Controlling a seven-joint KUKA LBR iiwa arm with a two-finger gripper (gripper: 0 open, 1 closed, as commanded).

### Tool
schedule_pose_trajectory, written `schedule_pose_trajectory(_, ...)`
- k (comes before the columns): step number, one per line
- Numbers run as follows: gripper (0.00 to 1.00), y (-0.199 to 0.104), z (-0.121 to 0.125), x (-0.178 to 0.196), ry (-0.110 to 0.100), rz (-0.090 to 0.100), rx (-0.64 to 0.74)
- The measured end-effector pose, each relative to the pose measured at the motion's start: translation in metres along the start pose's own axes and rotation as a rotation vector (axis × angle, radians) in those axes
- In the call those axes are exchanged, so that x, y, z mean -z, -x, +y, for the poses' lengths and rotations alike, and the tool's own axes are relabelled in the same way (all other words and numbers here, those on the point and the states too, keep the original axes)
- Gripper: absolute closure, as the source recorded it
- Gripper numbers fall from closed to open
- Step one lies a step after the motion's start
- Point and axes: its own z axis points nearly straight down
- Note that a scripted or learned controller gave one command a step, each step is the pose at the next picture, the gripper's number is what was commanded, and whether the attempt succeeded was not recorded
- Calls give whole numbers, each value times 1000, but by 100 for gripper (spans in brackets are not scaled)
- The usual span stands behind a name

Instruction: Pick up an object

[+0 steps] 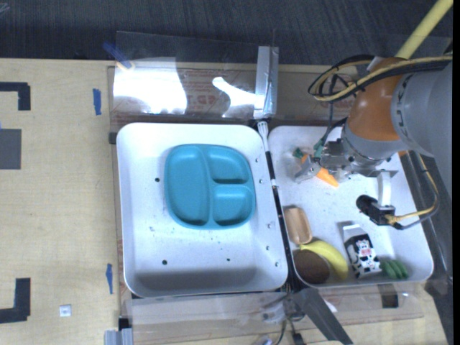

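Overhead view of two shallow white plastic bins side by side on a light wooden bench (50,214). The left bin (136,257) holds a blue three-compartment plastic tray (210,185), lying flat near its centre. The grey arm with an orange band (392,117) reaches in from the right over the right bin (417,246), its two-finger gripper (316,162) low above the bin's upper left part; whether it is parted or closed cannot be told (the tips are small and blurred). A small orange wedge-shaped piece (328,177) lies just beside the gripper, and contact cannot be judged. Along the right bin's near edge lie a tan wooden scoop-like piece (297,223), a yellow banana (327,253), a dark brown round object (311,265), a black-and-white cow-patterned toy (364,254) and a green knobbly item (394,268).
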Motion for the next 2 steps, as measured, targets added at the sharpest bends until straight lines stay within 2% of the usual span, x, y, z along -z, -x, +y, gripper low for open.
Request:
schedule_pose_trajectory(1, 100, -2, -3, 5, -11, 5, -3)
schedule_pose_trajectory(2, 100, -81, 8, 116, -13, 9, -71)
